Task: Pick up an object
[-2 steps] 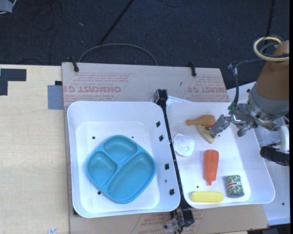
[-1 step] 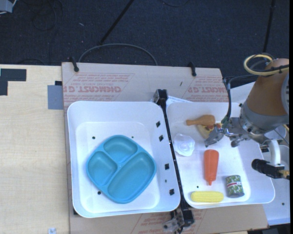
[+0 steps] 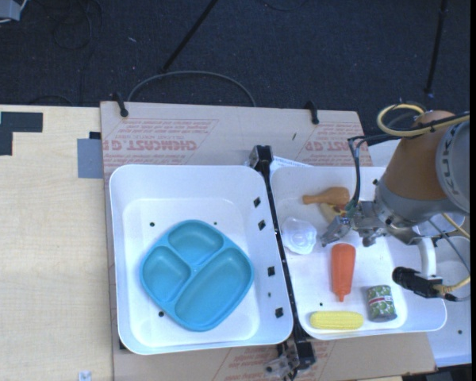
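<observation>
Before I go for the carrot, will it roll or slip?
The carrot looks round and tapered, so a sideways push would probably roll it in a curve. Its smooth surface suggests hard plastic, likely light but slippery. It lies flat in the right bin.

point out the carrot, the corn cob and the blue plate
carrot (image 3: 343,267), camera view, middle of its orange body
corn cob (image 3: 337,320), camera view, centre of the yellow cob
blue plate (image 3: 197,274), camera view, ridge where its three compartments meet
</observation>
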Robot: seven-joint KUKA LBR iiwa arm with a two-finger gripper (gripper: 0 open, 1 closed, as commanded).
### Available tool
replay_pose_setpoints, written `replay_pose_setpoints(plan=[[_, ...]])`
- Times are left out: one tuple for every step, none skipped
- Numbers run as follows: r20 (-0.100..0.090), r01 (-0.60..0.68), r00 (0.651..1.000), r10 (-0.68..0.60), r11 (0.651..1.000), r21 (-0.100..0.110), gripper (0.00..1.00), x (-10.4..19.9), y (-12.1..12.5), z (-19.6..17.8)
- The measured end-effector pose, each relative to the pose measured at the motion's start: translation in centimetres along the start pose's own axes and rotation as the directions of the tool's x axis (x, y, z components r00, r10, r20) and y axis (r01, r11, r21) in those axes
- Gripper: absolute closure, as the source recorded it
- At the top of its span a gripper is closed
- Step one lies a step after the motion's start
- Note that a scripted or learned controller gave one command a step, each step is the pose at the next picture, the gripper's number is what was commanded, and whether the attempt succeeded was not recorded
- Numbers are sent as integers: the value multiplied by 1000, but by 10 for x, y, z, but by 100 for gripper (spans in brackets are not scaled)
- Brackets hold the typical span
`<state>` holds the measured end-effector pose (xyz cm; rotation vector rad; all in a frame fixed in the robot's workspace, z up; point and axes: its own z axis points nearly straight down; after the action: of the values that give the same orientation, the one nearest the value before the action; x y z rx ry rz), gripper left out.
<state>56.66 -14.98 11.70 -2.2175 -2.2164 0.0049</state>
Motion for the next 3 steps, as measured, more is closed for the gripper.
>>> replay_pose_setpoints(plan=[[1,-4,1000,4,1000,-1,100,-2,0,-12],[2,2,1000,-2,1000,-8,100,2,1,-56],[2,1,1000,-1,1000,-7,100,1,1,-87]])
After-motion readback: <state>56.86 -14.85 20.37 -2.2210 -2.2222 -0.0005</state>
